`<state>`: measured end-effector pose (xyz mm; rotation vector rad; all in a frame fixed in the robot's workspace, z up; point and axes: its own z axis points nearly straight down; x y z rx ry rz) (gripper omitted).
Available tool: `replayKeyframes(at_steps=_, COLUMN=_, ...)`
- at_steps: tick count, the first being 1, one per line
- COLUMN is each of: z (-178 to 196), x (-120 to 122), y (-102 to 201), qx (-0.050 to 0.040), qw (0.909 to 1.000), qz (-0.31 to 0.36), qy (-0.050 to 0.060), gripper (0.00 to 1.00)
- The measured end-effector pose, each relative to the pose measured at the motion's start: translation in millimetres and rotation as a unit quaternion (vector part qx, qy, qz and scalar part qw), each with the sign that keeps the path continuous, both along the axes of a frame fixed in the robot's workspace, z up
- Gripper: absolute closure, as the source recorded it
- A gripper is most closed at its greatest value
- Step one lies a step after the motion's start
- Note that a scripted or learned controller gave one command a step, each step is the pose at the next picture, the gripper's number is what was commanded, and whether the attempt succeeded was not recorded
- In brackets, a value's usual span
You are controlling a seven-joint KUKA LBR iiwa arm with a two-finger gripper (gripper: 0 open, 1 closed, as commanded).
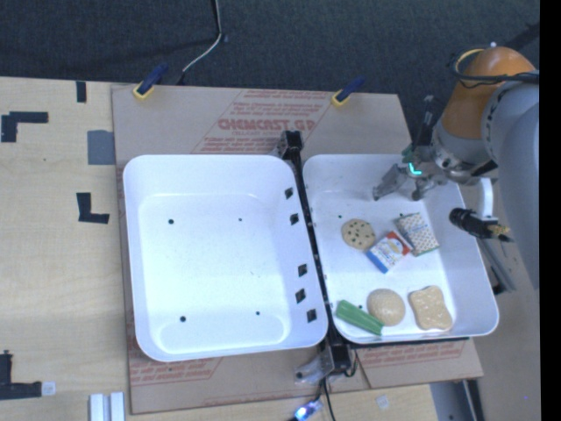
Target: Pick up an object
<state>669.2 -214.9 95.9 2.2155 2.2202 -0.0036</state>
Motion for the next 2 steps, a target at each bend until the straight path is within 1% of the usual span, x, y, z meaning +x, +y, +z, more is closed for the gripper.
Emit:
replayKeyframes(at_steps=1, z=-11.0, x=-0.4, y=-8.4, qx=0.0018, qw=1.0000, qz=0.000, qy=0.001, gripper=0.00)
replayKeyframes(at_steps=2, z=-9.9, x=-0.2, y=-3.8, qx=0.0008, qw=1.0000, qz=0.000, qy=0.000, gripper=0.00)
